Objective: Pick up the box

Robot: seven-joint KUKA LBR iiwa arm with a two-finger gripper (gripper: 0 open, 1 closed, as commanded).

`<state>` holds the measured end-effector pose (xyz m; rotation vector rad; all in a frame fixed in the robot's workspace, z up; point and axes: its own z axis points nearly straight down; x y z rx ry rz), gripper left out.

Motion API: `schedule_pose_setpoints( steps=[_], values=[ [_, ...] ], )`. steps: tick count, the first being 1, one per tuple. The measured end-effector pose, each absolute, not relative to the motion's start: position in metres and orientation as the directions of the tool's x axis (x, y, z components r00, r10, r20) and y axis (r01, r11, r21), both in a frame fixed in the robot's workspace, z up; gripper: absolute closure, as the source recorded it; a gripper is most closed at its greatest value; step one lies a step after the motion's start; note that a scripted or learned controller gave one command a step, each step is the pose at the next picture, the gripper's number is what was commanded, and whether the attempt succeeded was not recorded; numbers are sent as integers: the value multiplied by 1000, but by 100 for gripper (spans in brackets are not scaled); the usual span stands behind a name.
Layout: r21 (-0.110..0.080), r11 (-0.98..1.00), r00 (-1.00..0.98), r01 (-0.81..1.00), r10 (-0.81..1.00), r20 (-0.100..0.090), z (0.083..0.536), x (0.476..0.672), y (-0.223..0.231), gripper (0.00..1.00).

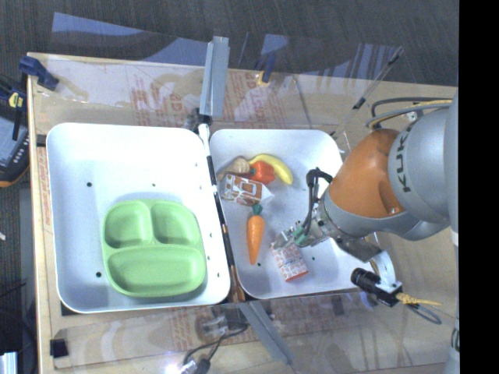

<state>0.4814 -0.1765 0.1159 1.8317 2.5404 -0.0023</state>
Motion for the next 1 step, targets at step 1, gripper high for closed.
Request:
schedule_pose_setpoints(
  steps=[1],
  values=[
    [4, 318, -318, 948, 948, -9, 116, 481, -176, 0]
  ],
)
